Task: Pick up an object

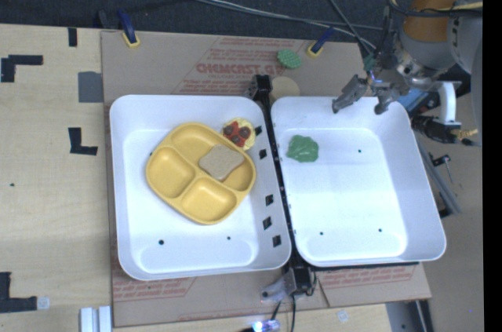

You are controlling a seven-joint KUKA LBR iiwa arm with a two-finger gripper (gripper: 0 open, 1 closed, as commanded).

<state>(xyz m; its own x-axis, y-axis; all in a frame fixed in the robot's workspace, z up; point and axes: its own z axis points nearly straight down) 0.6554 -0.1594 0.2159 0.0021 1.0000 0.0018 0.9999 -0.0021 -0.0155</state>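
No object is held yet, so the pick is judged to be at its very start. The hand [362, 100] is seen above the far rim of the right bin [408, 236], near that bin's far corner, with its two fingers spread apart and nothing between them. It is released and bare.

The nearest candidate is the green lump [302, 148], which lies on the floor of the right bin toward its left wall, well apart from the hand. In the left bin [133, 244] a yellow divided plate [172, 166] is set at a slant, with a tan slice [220, 161] resting across its middle ridge and a small dark red piece [239, 133] at its far corner. A small green round thing [289, 58] is seen on the cardboard beyond the bins.

What is left, by this judgement, is everything that matters: the hand must be brought over a chosen object, lowered, closed and lifted.

For movement, the right bin offers wide bare floor on the near side and the right of the green lump, so an approach from those sides is open. The left side is tight: the lump sits near the wall shared with the other bin, where black clips [267, 201] line the seam. The slice, sitting flat on the plate, is judged a harder grip.
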